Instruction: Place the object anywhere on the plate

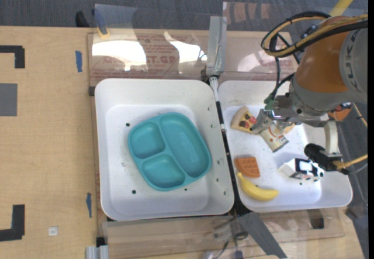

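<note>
A teal plate (pixel 169 151) with three compartments lies in the left bin (pixel 111 106). The right bin (pixel 336 190) holds a pizza slice (pixel 242 119), an orange waffle (pixel 248 165), a yellow banana (pixel 257 189), a small tan and white packet (pixel 274 136) and a black and white item (pixel 301 169). My gripper (pixel 265 121) hangs low over the right bin's upper left part, just right of the pizza slice and right above the tan packet. The arm's orange band covers the bin's far right corner.
The divider wall between the two bins (pixel 221 129) runs just left of the pizza slice. A clear plastic sheet (pixel 152 53) lies behind the bins. Brown bench surface (pixel 41 135) stretches to the left.
</note>
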